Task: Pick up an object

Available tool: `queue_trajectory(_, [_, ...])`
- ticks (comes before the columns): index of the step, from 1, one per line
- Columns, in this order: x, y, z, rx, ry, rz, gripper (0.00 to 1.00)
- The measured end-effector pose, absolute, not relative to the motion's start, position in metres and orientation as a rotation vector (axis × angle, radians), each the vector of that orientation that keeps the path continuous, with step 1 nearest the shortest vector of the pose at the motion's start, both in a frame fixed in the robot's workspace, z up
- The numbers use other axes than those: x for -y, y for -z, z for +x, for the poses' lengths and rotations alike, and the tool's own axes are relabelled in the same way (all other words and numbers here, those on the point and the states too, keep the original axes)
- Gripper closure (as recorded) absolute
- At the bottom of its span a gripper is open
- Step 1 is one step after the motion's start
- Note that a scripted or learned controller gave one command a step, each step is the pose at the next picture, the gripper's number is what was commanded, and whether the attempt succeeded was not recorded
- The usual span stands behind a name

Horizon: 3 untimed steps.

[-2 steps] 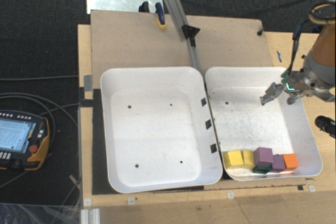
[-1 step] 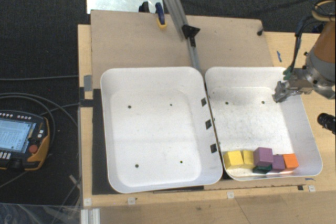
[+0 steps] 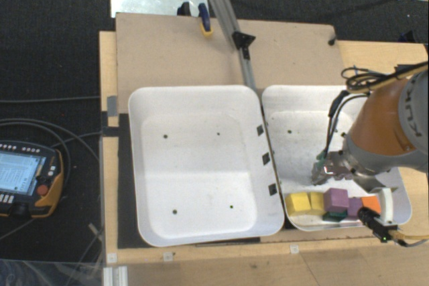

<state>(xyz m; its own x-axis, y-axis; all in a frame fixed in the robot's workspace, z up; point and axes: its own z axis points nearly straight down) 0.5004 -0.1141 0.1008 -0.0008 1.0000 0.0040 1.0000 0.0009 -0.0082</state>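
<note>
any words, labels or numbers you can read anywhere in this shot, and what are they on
Teach pendant on the floor at the view's left: its lit screen shows rows of text, too small and blurred to read.
Orange band of the arm: no lettering can be made out.
White bins, and the yellow block, purple block and orange block: no print visible.
So nothing here reads as legible text.

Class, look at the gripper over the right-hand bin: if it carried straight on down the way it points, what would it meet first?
Most likely the bare white floor of the right bin. The gripper hangs just above the yellow block and purple block, which lie slightly nearer the camera. Depth is unclear, so it could clip one.
</note>
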Motion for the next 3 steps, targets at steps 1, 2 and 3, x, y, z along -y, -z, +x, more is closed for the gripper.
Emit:
queue_trajectory(1, [0.159,-0.144,0.555,2.232,0.005,-2.224,1.0])
queue_trajectory(2, [0.204,-0.204,0.506,2.221,0.001,-2.233,1.0])
queue_trajectory(3, [0.107,-0.185,0.495,2.233,0.005,-2.207,1.0])
